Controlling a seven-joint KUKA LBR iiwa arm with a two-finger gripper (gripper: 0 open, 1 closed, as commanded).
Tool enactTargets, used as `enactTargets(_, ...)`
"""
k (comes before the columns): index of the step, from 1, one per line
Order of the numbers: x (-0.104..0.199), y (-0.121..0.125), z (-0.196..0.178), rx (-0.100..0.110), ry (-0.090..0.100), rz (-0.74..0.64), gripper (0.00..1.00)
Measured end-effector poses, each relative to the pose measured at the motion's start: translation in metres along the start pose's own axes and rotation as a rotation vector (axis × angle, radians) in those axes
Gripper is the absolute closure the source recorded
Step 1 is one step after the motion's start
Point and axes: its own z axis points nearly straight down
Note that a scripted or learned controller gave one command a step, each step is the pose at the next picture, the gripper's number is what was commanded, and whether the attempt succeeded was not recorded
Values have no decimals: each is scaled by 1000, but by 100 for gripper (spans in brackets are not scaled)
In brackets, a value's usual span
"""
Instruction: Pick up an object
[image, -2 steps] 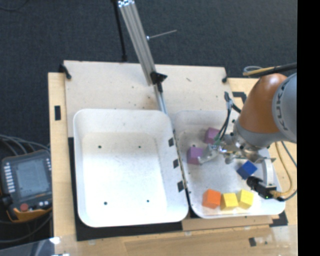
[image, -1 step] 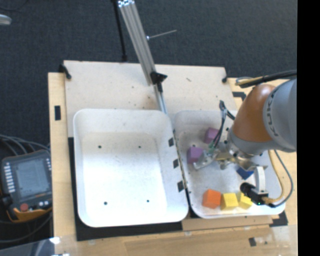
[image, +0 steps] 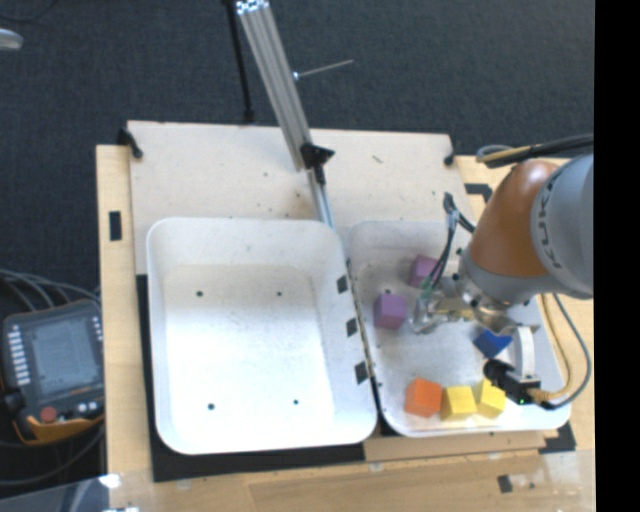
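Grey arm (image: 540, 235) reaches from right into right bin (image: 372, 250); gripper (image: 425, 318) low beside purple cube (image: 390, 309). Finger spread: cannot tell.

Five blocks (image: 424, 397) lie in the right bin (image: 385, 240).

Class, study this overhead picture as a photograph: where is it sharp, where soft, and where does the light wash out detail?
Camera view: even, soft lighting; the left bin is bright and nearly washed out; the orange block and yellow blocks read clearly; the gripper is small and slightly blurred; the dark floor loses detail.
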Motion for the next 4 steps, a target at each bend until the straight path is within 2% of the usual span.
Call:
enactTargets(1,-2,-1,-64,-3,-2,-10,100)
enactTargets(2,-3,-1,-71,3,0,-12,100)
enactTargets(3,53,-12,-87,3,2,-18,100)
enactTargets(4,99,-13,-86,6,2,-17,100)
